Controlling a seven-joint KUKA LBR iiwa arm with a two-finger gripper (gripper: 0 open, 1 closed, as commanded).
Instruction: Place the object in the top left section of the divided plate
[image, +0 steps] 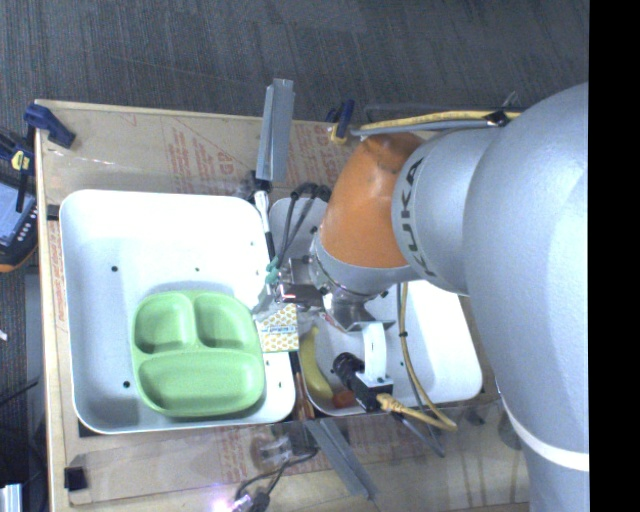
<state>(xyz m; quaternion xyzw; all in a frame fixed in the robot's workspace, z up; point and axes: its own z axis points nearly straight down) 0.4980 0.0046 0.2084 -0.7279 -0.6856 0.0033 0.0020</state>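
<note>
A green divided plate (200, 362) lies in the left white bin (100, 260), toward its front right corner. It has two small sections at the back and one long section in front; all three look bare. My gripper (286, 297) hangs at the wall between the two bins, just right of the plate's back right corner. A small object with a yellow and teal pattern (278, 328) sits right under the gripper, at the plate's right edge over the bin rim. The wrist hides where the two meet.
The grey and orange arm (420, 210) covers most of the right bin (450, 350). A yellow object (315, 375) and a reddish one (345, 400) lie at that bin's front left. Blue clamps (45, 122) and a grey bar (275, 130) stand on the bench's back edge.
</note>
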